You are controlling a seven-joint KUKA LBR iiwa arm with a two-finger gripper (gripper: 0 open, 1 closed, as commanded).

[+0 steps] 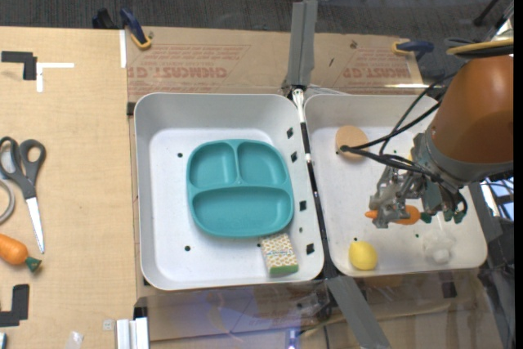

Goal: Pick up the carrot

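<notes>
A small orange carrot (409,215) lies on the floor of the right bin (327,200), near its middle. My gripper (392,207) is down on the carrot's midsection and covers it, so orange shows on both sides of it. The grey arm with its orange band (478,114) reaches in from the right above it. A second orange carrot (11,250) with a green end lies on the wooden bench at the far left, outside both bins.
In the right bin are a yellow lemon (363,255), a tan round piece (352,136) and a pale white object (439,250). The left bin (147,200) holds a teal divided plate (240,188) and a sponge (280,255). Scissors (24,184) lie on the bench.
</notes>
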